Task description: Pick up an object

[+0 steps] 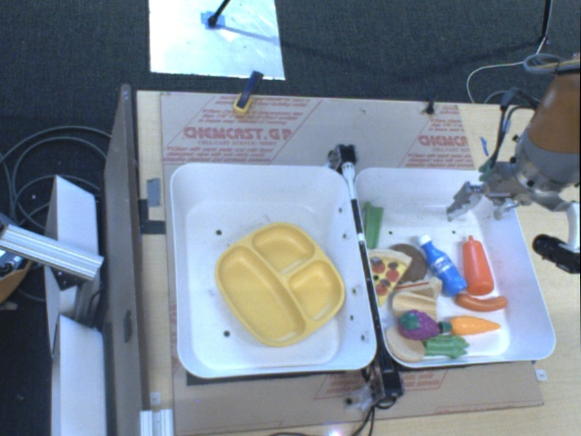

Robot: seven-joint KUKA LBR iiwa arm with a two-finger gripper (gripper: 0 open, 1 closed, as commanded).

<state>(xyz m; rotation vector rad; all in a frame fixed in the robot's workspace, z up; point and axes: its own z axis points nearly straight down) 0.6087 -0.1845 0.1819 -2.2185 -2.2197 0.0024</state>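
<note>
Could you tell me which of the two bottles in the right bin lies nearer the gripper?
The orange bottle; the blue bottle lies farther left of the gripper.

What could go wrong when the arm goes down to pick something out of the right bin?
The toys lie packed together: the blue bottle touches the orange bottle and the pizza slice, so a grasp may nudge neighbours or catch two. The gripper hangs near the right bin's far corner, away from the pile, so a straight descent could close on bare floor.
</note>
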